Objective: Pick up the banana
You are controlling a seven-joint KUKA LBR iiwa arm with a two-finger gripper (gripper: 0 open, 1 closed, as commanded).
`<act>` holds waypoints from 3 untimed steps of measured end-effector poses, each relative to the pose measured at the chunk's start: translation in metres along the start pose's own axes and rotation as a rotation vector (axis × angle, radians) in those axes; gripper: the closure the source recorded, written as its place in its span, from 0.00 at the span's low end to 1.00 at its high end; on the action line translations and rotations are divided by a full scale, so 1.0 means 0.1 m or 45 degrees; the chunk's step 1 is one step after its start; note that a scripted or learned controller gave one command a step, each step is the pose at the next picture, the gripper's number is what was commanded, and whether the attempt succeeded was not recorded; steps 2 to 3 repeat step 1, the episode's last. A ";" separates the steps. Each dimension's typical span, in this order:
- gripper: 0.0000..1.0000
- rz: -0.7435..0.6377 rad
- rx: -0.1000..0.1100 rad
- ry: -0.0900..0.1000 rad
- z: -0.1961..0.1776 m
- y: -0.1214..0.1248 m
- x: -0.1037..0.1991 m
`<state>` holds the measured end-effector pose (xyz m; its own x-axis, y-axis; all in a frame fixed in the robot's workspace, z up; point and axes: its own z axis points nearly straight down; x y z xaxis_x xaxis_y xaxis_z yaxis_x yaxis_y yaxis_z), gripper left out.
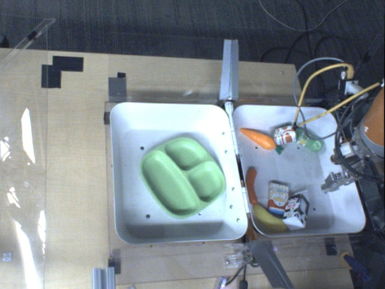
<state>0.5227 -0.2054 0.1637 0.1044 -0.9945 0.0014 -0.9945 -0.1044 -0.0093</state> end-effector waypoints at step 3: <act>1.00 -0.006 0.007 -0.002 -0.32 -0.37 -0.38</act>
